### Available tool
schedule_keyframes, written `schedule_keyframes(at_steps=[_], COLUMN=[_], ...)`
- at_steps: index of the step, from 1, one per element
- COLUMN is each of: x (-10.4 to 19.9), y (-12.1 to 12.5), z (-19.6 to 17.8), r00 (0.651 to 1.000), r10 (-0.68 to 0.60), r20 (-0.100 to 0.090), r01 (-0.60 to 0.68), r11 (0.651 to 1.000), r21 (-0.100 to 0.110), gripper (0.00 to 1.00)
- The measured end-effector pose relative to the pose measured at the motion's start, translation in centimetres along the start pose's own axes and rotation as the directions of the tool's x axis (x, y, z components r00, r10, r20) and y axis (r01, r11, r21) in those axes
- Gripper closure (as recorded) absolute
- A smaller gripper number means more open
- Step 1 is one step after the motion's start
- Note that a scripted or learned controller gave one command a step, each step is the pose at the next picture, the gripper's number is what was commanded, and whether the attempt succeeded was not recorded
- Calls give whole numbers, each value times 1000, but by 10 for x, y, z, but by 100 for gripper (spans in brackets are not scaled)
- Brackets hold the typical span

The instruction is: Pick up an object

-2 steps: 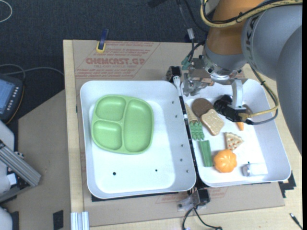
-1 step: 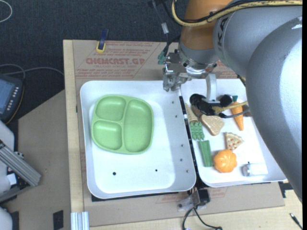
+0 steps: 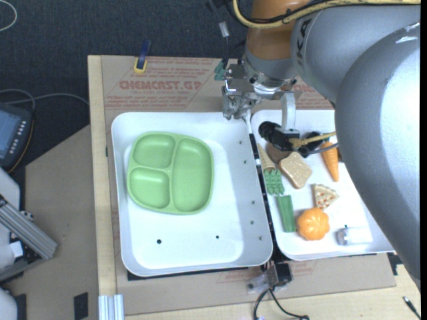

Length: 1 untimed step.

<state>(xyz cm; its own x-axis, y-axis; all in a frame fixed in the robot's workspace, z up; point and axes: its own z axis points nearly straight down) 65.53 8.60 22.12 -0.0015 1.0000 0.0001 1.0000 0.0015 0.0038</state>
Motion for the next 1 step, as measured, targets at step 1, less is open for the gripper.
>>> schedule_keyframes(at_steps=[1], x=[-7], y=[-19], z=[-9], r00=[1000], r10=[3], r20=[1], r01=[-3], r11=[1000], r21=[6], gripper=[100])
